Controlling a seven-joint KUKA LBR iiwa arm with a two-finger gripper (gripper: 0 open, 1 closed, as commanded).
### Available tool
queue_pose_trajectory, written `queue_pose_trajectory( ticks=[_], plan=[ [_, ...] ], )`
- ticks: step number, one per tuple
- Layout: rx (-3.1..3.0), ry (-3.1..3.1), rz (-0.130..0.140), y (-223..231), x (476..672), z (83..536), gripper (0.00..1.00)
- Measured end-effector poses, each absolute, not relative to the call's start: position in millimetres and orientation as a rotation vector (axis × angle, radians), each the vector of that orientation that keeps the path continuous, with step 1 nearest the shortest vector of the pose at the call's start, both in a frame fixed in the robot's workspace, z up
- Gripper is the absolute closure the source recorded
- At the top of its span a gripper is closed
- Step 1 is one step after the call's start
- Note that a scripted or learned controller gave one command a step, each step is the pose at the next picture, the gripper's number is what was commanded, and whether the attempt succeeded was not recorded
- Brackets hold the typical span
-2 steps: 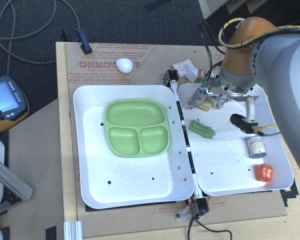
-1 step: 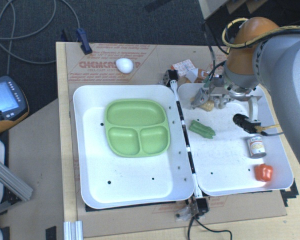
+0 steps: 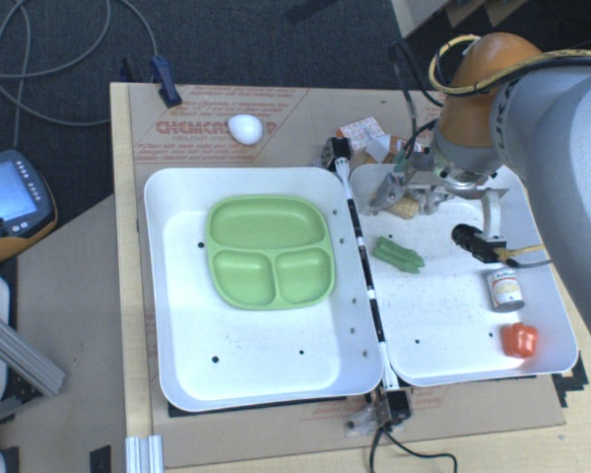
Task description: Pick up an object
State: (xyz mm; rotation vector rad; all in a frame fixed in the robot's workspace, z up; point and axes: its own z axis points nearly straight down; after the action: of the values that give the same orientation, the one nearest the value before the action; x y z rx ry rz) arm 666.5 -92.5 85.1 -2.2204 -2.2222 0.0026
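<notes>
Camera view has the gripper [image 3: 406, 187] low at the far left corner of the right bin [image 3: 443, 353], close over a small tan object [image 3: 406, 207] that lies against the far wall. Whether the fingers are apart or closed cannot be told from here; nothing is plainly between them. Other candidates lie in the same bin: a green piece [image 3: 398, 255] near the middle, a small jar [image 3: 505, 290] and an orange item [image 3: 519, 340] toward the near right. For a sound grasp, the gripper should probably centre over the tan object, clear of the wall, before closing.
</notes>
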Motion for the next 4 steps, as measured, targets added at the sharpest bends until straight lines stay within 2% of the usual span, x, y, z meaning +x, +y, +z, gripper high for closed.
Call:
queue_pose_trajectory(
  ticks=[4],
  plan=[
    [-2.223, -2.222, 0.002, -104.4, 666.5, 84.9, 0.0]
  ],
)
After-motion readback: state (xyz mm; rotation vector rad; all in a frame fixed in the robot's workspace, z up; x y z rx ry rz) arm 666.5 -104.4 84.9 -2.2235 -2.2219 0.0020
